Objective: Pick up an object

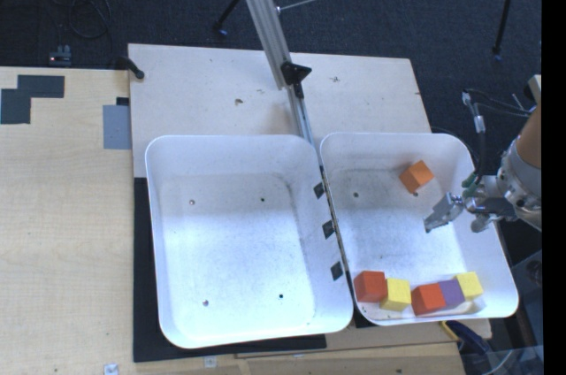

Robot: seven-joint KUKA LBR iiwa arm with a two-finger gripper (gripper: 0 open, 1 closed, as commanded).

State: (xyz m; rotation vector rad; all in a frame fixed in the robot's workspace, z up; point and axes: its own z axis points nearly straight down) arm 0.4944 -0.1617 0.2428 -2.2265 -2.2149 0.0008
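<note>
An orange cube (416, 176) lies alone in the upper part of the right bin (389, 152). Along that bin's front wall sits a row of cubes: red (370, 286), yellow (397, 294), red-orange (428, 298), purple (452, 292) and yellow (470, 284). My gripper (460, 218) reaches in over the bin's right side, below and to the right of the orange cube. It is open, one finger (439, 216) pointing left over bare bin floor, with nothing between the fingers.
The left bin (168, 187) adjoins the right one, with black clips (327, 228) along the shared wall. A slanted aluminium rail (265, 19) rises behind the bins. Wooden bench surface (62, 214) lies to the left.
</note>
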